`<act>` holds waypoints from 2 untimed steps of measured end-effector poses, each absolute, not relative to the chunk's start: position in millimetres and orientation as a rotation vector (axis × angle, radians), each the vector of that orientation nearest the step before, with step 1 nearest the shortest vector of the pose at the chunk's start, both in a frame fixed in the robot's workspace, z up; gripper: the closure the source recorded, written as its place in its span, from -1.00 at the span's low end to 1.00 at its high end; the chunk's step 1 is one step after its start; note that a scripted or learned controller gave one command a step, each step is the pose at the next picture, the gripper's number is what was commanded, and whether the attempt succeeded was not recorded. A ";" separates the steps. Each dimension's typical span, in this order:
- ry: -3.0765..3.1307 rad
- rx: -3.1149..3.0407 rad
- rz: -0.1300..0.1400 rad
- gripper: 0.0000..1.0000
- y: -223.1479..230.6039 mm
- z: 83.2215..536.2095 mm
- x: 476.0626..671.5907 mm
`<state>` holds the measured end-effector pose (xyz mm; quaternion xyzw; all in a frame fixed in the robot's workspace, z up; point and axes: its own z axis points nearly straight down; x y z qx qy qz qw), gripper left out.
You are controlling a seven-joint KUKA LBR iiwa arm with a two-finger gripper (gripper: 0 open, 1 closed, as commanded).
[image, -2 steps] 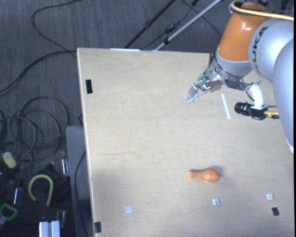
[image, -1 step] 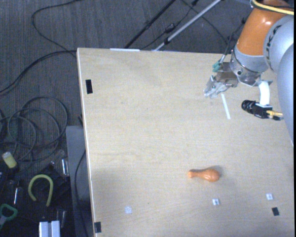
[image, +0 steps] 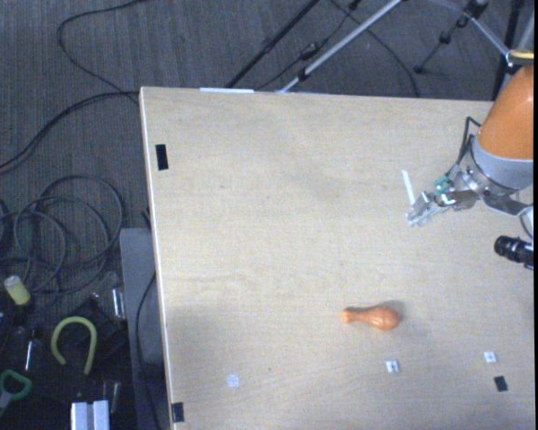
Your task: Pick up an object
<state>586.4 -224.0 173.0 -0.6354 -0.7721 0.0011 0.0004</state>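
**A:** Where do you stand on the pick?

**B:** You have not begun the grasp, as far as I can judge. The counter (image: 251, 204) carries 1 obvious target: a small orange object (image: 373, 317) with a rounded body and a thin neck pointing left, lying on its side in the lower middle of the surface. Nothing is touching it.

**A:** And your hand?

**B:** Your hand (image: 428, 206) sits at the right side, under the grey wrist and the orange band (image: 511, 119). It hangs well above and to the right of the orange object in the picture, clearly apart from it. You have nothing gripped. Whether the hand is open or closed, I cannot tell; the tip is small and blurred at this size.

**A:** Anything close to the hand?

**B:** 1 thin white strip (image: 407, 184) lies just beside it. I cannot say whether it is a loose item or part of the tool.

**A:** So what is left?

**B:** Nearly all of it, I think. You need to bring the hand over the orange object, line it across the rounded body, lower, close and lift. The piece looks round and light, so it may roll if 1 side touches first.
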 end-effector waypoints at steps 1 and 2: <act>-2.143 -2.292 0.002 1.00 -165.5 82.3 608.7; -2.143 -2.292 0.003 -1.00 -165.6 82.3 608.6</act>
